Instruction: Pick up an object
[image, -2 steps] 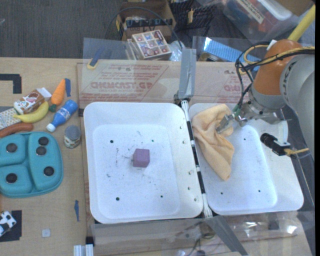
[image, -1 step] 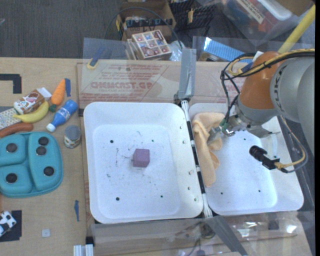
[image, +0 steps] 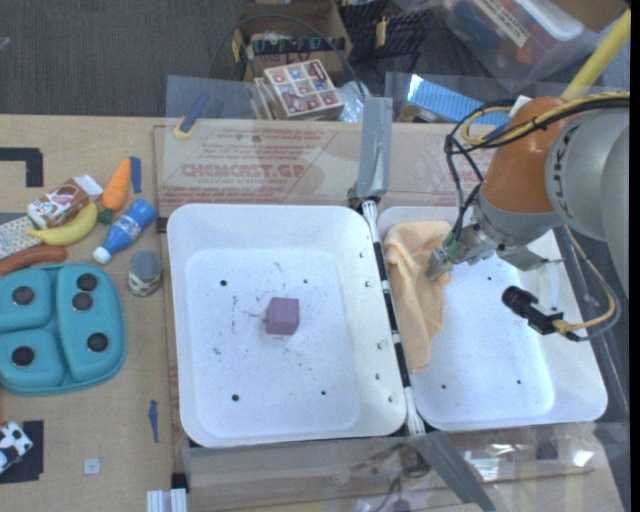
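Note:
A small purple cube lies near the middle of the left white bin. A tan cloth is draped along the left side of the right bin, over the divider. My gripper hangs low at the cloth's upper right edge, under the orange wrist band. It looks to be touching the cloth. The fingertips are too small and dark to read.
A black connector with cable hangs over the right bin. Left of the bins lie toy food, a blue bottle, a small can and a teal tray. Boxes and cardboard sit behind the bins.

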